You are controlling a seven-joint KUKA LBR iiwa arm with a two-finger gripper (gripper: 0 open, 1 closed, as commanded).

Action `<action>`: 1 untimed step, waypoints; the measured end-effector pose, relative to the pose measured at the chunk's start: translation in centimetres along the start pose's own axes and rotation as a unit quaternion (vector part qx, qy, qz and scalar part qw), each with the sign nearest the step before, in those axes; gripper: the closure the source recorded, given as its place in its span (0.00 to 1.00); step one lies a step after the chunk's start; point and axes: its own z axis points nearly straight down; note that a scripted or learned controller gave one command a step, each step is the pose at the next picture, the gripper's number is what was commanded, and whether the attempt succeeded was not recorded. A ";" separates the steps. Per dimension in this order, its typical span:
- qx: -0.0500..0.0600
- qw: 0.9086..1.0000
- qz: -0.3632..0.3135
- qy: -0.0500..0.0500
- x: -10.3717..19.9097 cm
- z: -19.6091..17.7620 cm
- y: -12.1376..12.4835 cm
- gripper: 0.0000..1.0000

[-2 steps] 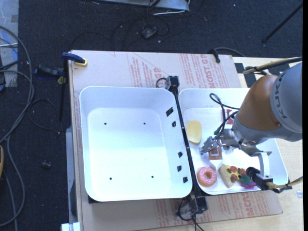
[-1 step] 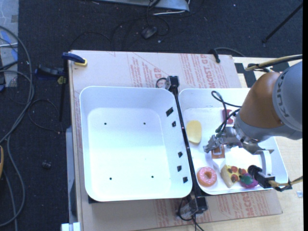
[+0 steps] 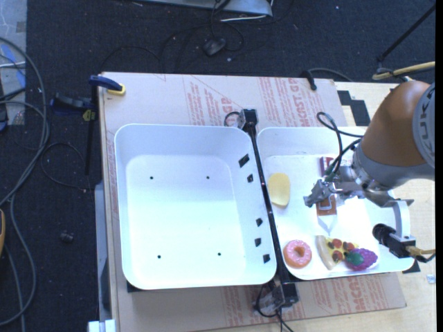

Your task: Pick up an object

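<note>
**Listener:** What is the camera showing you, and which step is in hand?

**Operator:** I am looking down at a slant on two shallow white bins sitting side by side on a cardboard-topped bench. I am judging that I am in the reaching step: the gripper [image 3: 325,198] is hanging low inside the right bin [image 3: 297,142], and I am not seeing anything between its fingers.

**Listener:** Where are the things it could pick?

**Operator:** All are lying in the right bin. A pale yellow piece [image 3: 279,189] is sitting at nine o'clock from the gripper, near it but apart. A pink doughnut [image 3: 297,253] is lying toward seven o'clock. A pizza slice [image 3: 330,249] is lying at six o'clock, with a purple grape bunch [image 3: 360,258] just beside it toward five. A red-and-white packet [image 3: 326,206] is lying directly under the gripper, partly hidden.

**Listener:** And the fingers?

**Operator:** I am unable to tell whether they are apart or together; the gripper is reading as a small grey shape against white.

**Listener:** How is the arm posed?

**Operator:** The arm [image 3: 398,140] is reaching in from three o'clock, its orange band high at the right edge, the grey wrist bending down and pointing toward nine o'clock.

**Listener:** What is the next move calling for?

**Operator:** I am thinking it is calling for a straight descent onto the packet, then a close and a lift.
</note>
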 end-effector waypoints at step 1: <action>0.001 1.000 0.000 0.000 -0.4 -4.3 0.4 1.00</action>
